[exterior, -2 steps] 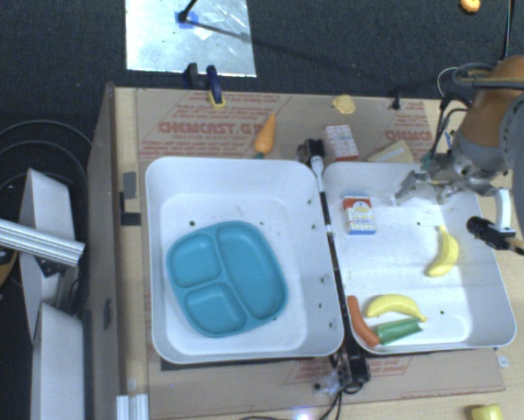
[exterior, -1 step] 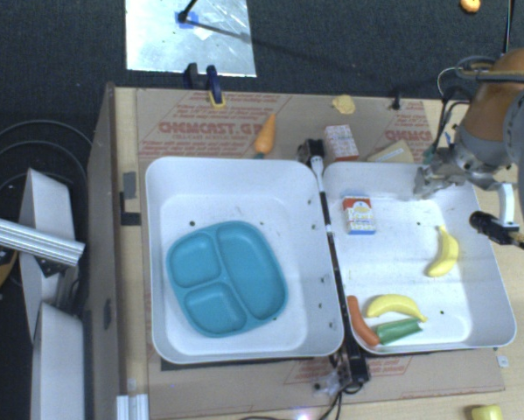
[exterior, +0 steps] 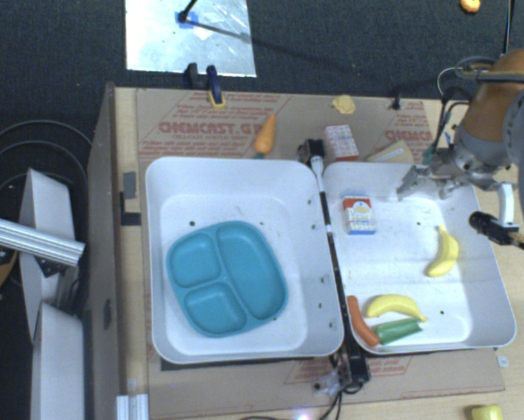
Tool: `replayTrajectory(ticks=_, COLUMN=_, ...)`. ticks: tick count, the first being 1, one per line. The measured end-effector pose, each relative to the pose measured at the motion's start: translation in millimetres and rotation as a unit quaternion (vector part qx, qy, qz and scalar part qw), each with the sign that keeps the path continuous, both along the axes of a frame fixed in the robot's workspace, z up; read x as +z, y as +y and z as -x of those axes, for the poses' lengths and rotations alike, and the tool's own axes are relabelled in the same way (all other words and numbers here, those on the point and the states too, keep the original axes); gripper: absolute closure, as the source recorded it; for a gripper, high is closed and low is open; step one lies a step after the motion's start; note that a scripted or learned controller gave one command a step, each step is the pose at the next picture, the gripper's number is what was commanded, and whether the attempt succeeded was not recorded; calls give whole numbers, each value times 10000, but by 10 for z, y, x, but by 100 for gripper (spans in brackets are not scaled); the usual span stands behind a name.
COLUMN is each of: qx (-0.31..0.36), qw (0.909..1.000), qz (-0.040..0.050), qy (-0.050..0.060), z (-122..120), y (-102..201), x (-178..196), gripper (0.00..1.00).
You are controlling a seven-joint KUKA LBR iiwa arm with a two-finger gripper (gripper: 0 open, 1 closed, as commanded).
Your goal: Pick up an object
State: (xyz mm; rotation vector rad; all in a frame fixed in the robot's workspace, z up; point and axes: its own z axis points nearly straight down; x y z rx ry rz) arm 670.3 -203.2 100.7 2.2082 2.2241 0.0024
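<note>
The gripper (exterior: 422,182) hangs with fingers spread and nothing between them over the right bin's (exterior: 489,322) far edge, and the nearest pick, a banana (exterior: 443,254), lies just below it toward the camera, long axis running near-to-far.

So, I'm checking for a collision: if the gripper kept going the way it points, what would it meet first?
The gripper points left and down over the right bin. It would probably meet the bin's bare floor first, just short of the small box; depth is unclear.
</note>
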Motion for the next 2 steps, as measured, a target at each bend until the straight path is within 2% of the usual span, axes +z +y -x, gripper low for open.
replayTrajectory(ticks=1, qx=-15, qw=10000, qz=-18, qy=23, z=8, y=-5, x=-145, gripper=0)
replayTrajectory(ticks=2, qx=-2, qw=10000, qz=4, qy=-5, z=-4, y=-13, x=-29, gripper=100)
